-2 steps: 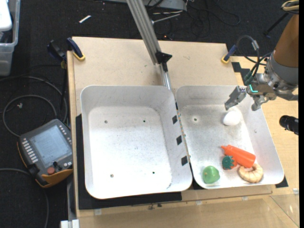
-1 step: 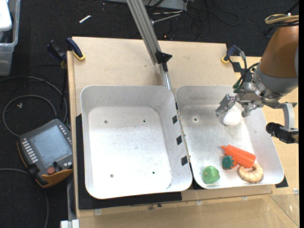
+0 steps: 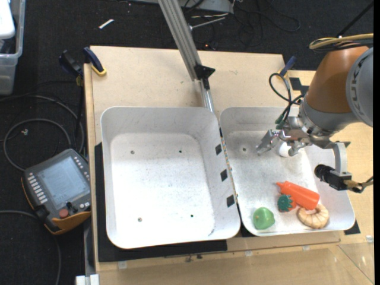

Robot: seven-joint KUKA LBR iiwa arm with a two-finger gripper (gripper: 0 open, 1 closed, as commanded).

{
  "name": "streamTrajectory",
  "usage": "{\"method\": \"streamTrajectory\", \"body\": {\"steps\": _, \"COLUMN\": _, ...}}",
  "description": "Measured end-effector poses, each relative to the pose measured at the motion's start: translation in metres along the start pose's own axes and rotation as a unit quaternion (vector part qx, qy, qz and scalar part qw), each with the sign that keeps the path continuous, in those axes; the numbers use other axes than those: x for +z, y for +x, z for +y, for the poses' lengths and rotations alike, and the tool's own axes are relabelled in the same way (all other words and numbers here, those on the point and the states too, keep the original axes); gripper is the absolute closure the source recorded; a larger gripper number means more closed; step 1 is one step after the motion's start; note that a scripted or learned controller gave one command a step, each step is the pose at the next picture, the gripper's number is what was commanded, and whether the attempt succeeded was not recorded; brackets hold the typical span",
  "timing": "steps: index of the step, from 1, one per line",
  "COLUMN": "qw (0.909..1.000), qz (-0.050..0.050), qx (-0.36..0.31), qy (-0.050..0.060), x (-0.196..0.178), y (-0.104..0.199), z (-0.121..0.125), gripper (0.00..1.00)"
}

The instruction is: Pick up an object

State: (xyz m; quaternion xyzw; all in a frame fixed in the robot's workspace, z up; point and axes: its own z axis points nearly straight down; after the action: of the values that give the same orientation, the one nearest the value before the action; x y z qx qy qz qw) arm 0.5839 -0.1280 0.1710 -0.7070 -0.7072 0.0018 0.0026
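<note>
Two white bins sat side by side on the wooden bench point(image 3: 154, 76). Left bin point(image 3: 119, 129) showed bare floor with dark speckles. Right bin point(image 3: 249, 120) held all the objects, grouped toward its near right corner. Orange carrot-shaped toy point(image 3: 298, 193) lay slanted, its thick end toward the right wall. Small dark green piece point(image 3: 285, 203) touched the carrot's near side. Tan ring-shaped item point(image 3: 314, 217), doughnut-like, lay just beside both, closest to the bin's near right corner. Green ball point(image 3: 263, 218) rested near the bin's near edge, apart from the other three and left of them.

Gripper point(image 3: 274, 142) hung over the far half of the right bin, well apart from the object group. Grey arm with orange band point(image 3: 335, 79) came in from the right above it. Metal fingers point(image 3: 265, 142) pointed left toward the bin's middle. A small white rounded thing point(image 3: 286, 149) sat at the gripper's right side, possibly part of the tool or a separate object; view too poor to say. Jaw state could not be told from this angle, nothing clearly between them.

Teach pendant point(image 3: 56, 189) lay on the dark floor left of the bench, cables around it.
</note>
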Motion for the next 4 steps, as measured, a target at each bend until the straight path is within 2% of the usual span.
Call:
{"method": "streamTrajectory", "body": {"steps": 1, "qw": 1.0000, "qz": 0.000, "qx": 0.000, "qy": -0.001, "x": 0.045, "y": 0.007, "z": -0.002, "gripper": 0.00}}
{"method": "streamTrajectory", "body": {"steps": 2, "qw": 1.0000, "qz": -0.001, "qx": 0.000, "qy": -0.003, "x": 0.032, "y": 0.006, "z": 0.000, "gripper": 1.00}}
{"method": "streamTrajectory", "body": {"steps": 3, "qw": 1.0000, "qz": -0.001, "qx": 0.001, "qy": -0.005, "x": -0.012, "y": 0.000, "z": -0.001, "gripper": 1.00}}
{"method": "streamTrajectory", "body": {"steps": 4, "qw": 1.0000, "qz": -0.002, "qx": -0.001, "qy": -0.007, "x": -0.075, "y": -0.005, "z": 0.002, "gripper": 1.00}}
